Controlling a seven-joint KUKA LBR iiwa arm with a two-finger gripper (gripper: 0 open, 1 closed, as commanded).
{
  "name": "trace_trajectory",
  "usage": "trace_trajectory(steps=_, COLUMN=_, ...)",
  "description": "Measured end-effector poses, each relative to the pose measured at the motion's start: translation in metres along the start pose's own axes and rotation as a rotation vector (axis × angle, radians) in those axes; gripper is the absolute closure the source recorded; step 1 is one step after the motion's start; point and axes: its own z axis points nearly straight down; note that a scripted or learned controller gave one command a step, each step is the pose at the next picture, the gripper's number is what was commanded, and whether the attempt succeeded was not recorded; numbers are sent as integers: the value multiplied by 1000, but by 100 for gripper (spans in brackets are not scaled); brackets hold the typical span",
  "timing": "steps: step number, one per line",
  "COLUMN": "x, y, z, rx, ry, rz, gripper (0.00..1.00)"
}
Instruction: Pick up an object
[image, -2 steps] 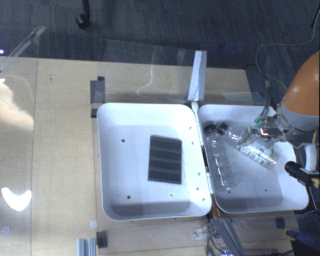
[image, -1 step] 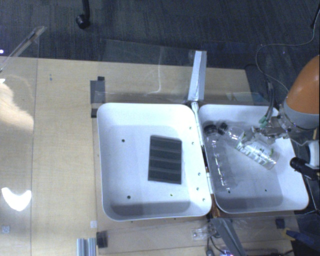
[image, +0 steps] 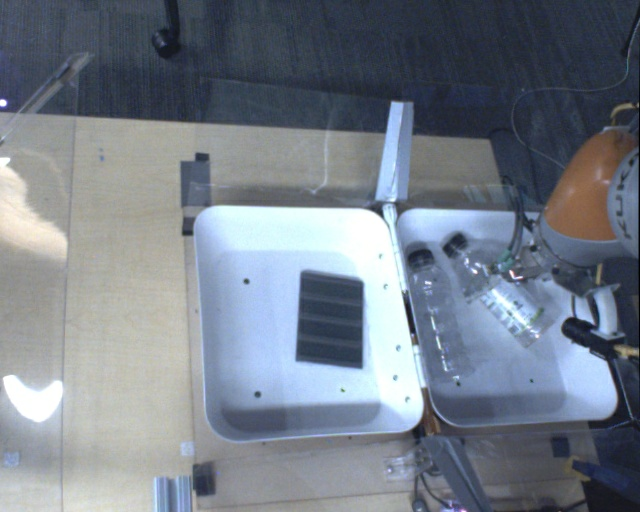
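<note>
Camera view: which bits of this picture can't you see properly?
- Arm: the picture's right edge cuts it off.
- Near bottle: see-through against the white right bin, so its outline is faint and I can't tell what is inside.
- Far bottle: same problem, and its upper side blurs into the arm's end.
- Dark ribbed slab in the left bin: too small to tell what it is.
</note>
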Motion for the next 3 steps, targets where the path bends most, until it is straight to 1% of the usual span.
trace_trajectory(steps=1, x=-9, y=-12, z=3, rx=-14, ry=-7, rz=-115, gripper=0)
trace_trajectory(steps=2, x=-20, y=-8, z=4, rx=-11, ry=-6, rz=-170, gripper=0)
trace_trajectory(steps=3, x=-25, y=-33, z=8, rx=-3, ry=-3, rz=-365, gripper=0)
